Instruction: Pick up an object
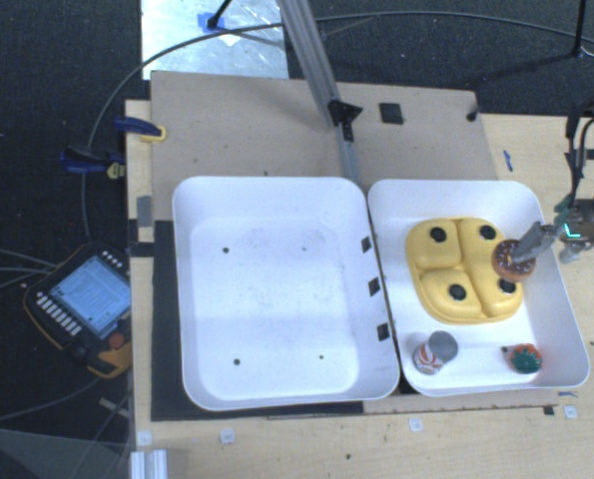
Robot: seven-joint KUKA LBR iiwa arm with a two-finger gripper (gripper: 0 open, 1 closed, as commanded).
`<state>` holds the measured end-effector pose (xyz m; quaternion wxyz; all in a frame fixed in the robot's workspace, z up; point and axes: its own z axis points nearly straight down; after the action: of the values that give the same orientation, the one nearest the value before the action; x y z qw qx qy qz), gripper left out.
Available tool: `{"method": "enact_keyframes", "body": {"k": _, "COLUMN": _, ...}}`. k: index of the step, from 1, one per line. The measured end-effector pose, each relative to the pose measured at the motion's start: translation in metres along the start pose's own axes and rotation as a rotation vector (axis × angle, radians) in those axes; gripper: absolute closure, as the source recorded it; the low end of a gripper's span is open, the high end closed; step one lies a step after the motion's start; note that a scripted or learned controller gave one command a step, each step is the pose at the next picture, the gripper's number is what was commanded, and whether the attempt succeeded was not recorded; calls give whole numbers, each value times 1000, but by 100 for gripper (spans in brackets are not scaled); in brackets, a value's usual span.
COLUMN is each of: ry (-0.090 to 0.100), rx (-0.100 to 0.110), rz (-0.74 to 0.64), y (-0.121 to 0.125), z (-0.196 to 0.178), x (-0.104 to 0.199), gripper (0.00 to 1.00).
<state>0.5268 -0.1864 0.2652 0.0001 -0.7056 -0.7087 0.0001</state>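
We noted the gripper (pixel 517 256) at the yellow four-lobed block's (pixel 463 269) right edge beside a brown ring (pixel 505 258); its state was unclear.

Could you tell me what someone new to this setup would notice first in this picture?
The yellow block with four dark dots stands out, filling the middle of the right bin. The hand reaches in over its right edge. Two small things, a red-and-white cup and a green-and-orange toy, lie along the front.
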Motion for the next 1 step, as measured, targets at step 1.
{"method": "enact_keyframes", "body": {"k": 1, "ry": -1, "rx": -2, "rz": 0, "y": 0, "z": -1, "x": 0, "gripper": 0}}
